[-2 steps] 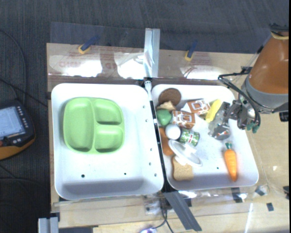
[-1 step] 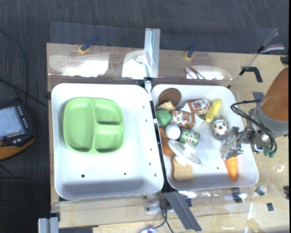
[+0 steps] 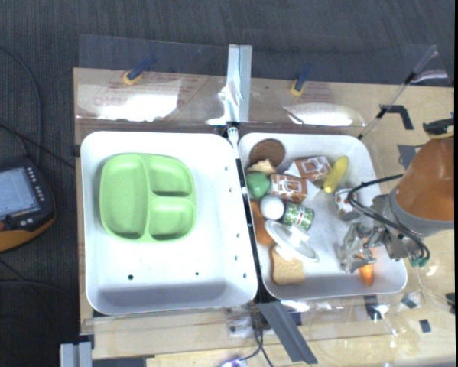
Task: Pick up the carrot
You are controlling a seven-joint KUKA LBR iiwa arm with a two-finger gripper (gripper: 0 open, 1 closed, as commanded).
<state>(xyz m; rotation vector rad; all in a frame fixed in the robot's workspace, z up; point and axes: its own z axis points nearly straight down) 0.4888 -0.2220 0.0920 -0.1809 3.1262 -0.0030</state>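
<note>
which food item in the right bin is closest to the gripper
The carrot, a small orange piece in the bin's lower right corner, directly beside the gripper. The banana, egg and bread lie farther left.

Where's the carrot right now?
In the right bin's near right corner: the carrot lies just beneath the gripper.
</note>
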